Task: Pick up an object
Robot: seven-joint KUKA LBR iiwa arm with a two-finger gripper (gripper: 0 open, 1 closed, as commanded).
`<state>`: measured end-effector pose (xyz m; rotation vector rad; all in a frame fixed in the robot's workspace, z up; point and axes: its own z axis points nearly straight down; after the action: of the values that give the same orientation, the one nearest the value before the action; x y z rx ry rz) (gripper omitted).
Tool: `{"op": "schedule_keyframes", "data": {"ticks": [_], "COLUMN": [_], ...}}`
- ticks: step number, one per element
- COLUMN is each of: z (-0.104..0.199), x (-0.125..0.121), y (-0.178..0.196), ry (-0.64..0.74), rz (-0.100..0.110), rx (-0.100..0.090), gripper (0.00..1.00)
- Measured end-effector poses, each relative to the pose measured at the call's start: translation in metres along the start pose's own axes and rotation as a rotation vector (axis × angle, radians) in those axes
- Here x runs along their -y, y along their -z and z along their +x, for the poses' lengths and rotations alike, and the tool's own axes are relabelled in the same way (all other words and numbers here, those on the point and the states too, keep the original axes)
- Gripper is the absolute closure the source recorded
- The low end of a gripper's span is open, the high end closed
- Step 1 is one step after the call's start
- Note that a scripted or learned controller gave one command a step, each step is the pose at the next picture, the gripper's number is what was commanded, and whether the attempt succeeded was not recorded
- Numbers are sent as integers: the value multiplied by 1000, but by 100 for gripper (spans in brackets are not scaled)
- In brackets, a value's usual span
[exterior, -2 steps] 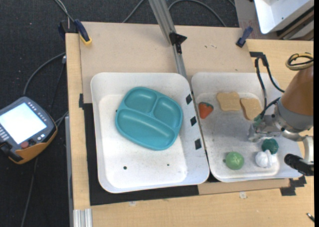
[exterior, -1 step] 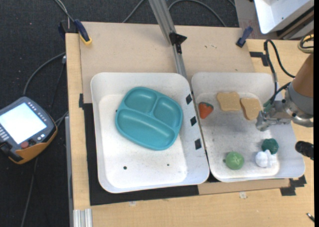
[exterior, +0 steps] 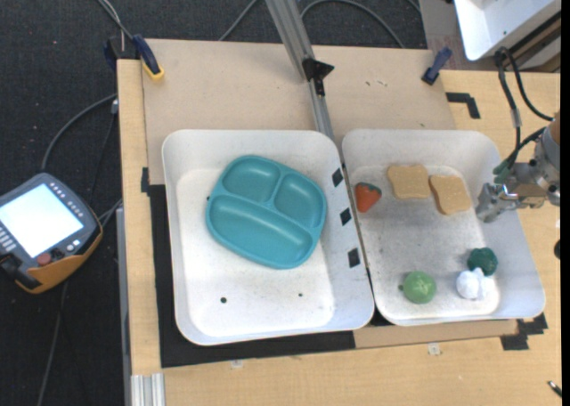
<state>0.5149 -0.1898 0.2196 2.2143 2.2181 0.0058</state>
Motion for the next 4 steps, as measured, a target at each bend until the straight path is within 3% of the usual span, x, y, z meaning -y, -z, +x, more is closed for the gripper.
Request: {"op": "schedule_keyframes", "data": {"ticks": [1,3,4], "z": [0,102,160], "x": [-1,-45,-66], "y": [17,29,16], "ry": [0,6,6], "rz": [3,5,6], "rx": [-1,-4,-4], "gripper": [100,100,100]}}
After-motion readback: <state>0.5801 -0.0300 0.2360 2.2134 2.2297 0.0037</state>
